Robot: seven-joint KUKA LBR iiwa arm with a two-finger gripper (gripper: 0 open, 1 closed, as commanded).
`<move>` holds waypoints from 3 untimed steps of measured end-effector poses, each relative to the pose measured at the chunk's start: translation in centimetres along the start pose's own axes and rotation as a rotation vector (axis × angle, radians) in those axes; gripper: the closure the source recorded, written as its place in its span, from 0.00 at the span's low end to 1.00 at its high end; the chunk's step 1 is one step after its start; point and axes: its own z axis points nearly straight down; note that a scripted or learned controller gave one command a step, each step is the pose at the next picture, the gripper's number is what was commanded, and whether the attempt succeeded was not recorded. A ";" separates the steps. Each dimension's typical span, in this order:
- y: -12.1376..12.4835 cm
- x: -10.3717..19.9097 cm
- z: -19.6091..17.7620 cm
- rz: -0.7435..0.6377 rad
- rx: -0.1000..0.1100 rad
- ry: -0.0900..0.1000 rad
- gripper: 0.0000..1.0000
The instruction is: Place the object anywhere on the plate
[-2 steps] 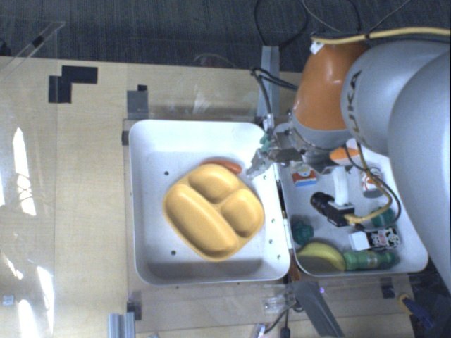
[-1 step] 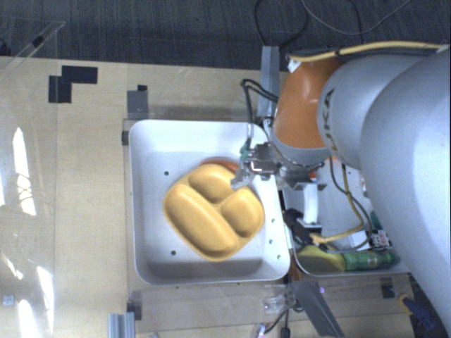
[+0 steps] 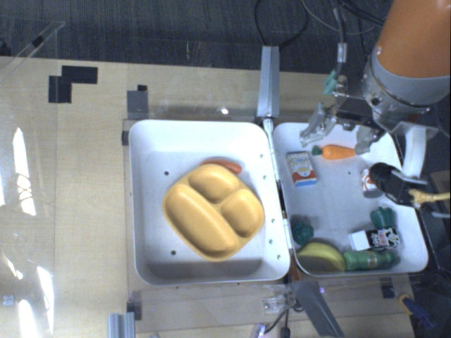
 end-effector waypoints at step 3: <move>-3.3 10.0 -1.0 -0.026 0.002 0.000 0.00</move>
